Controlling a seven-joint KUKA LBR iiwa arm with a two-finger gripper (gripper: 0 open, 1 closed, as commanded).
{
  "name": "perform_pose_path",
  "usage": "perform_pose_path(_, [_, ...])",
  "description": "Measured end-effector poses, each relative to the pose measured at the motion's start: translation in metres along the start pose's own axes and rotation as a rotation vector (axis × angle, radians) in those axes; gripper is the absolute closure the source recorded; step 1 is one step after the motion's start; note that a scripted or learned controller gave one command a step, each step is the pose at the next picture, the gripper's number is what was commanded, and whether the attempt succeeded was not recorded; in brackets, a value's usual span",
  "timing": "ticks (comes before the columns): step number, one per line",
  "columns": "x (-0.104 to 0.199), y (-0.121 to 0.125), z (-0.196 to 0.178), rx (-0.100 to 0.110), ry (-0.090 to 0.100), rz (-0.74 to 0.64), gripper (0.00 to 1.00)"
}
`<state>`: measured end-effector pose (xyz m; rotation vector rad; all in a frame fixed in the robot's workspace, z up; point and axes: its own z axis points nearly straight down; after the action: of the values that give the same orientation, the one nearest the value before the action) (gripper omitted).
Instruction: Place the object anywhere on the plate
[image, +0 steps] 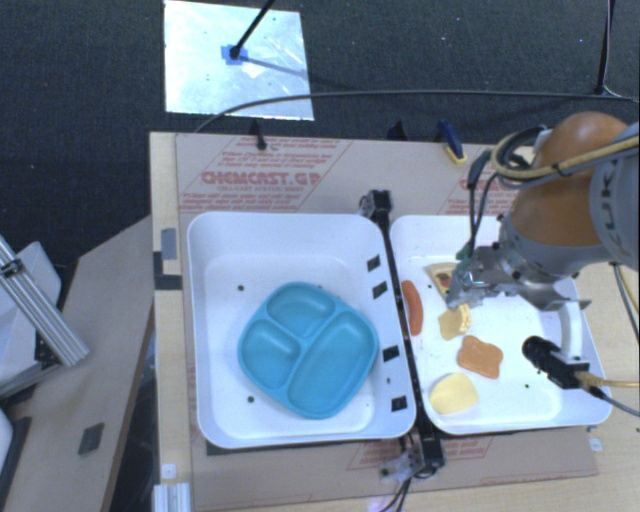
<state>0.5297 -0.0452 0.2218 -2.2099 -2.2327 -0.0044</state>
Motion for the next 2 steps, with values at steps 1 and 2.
perform_pose_path(1, [0.055,0.002,0.010,0.002,0.000,0.000,1.00])
perform_pose_path(2, [0.114,0.012,0.013,0.000,0.001,-0.001,1.00])
